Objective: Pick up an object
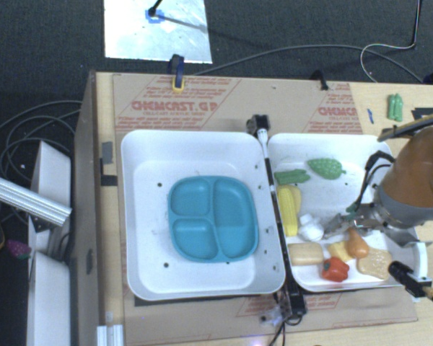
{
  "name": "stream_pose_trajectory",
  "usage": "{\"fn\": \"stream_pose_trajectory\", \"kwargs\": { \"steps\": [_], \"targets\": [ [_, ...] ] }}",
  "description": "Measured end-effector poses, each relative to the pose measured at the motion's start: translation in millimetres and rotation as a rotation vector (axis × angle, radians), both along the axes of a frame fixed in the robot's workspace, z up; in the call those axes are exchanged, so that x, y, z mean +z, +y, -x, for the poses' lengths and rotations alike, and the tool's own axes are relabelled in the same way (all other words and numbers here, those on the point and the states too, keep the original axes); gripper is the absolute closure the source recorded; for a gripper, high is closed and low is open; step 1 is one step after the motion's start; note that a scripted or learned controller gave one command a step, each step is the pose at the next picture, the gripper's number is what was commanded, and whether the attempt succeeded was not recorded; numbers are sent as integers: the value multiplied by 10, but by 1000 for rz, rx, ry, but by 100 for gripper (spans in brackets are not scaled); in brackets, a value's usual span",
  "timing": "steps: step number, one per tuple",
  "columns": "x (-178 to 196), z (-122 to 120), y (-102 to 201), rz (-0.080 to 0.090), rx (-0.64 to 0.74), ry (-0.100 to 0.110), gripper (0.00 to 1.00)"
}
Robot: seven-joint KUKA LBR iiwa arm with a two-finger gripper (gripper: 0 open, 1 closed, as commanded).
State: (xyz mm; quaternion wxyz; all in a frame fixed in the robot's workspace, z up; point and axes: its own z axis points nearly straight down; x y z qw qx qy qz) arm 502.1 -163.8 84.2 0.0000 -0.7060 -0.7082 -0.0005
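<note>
Nearest the camera, along the front of the right bin, lies a cluster of toy food: a red pepper, a pale cream block, an orange piece and a tan bread-like piece. The gripper sits low over this cluster, just above the orange piece and beside a small white object. Whether it is spread or closed cannot be told, and nothing is plainly held in it.

The step in hand looks like the descent for a grasp. The next move probably calls for settling on one item from a crowded heap and closing on it without nudging its neighbours.

Further back lie a yellow corn cob, a green pod and a green leaf. The left bin holds a blue divided plate.

Farthest, the cardboard under the bins carries red print reading "CHEMCAST GP".
</note>
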Motion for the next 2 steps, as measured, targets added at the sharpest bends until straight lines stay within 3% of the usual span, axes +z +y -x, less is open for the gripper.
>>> {"fn": "stream_pose_trajectory", "kwargs": {
  "steps": [1,2],
  "targets": [
    [108,-11,-3,0,1,-3,100],
    [969,144,383,1,0,-3,100]
  ]
}}
